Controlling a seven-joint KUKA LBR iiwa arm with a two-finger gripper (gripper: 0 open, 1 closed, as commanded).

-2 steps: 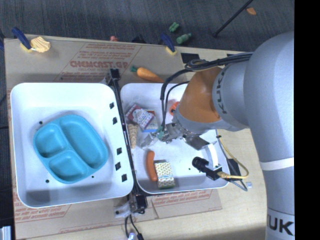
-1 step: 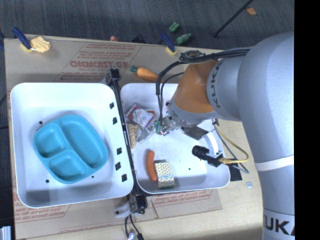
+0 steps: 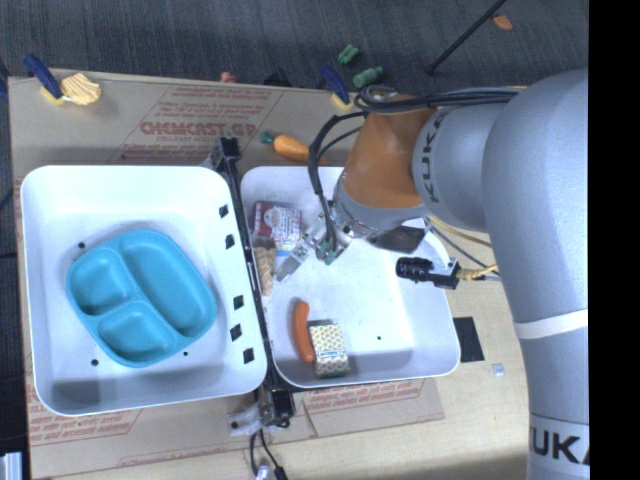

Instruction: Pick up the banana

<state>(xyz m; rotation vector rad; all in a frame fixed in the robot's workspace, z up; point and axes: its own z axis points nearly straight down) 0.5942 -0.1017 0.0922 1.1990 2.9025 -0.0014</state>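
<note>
We see our fingers [image 3: 312,246] hanging low over the right bin [image 3: 420,353], near its left wall; they look slightly parted with nothing between them, though the blur makes that a loose reading. We cannot find a banana with any certainty. The nearest candidates are a pale, speckled thing [image 3: 265,268] lying just to the left of the fingers along the bin wall, half hidden, and it is too unclear to name. Directly beside the fingers, a little above them, lies a red and white packet [image 3: 277,224]. Well below the fingers rests an orange hot dog [image 3: 301,330], touching a patterned block [image 3: 329,348]. In the left bin [image 3: 60,193], far to the left, sits a blue divided plate [image 3: 140,293]. The risk, as we judge it, is closing on the wrong item: the packet crowds the fingers, and the bin wall leaves little room for one finger to slip behind anything lying against it.
</note>
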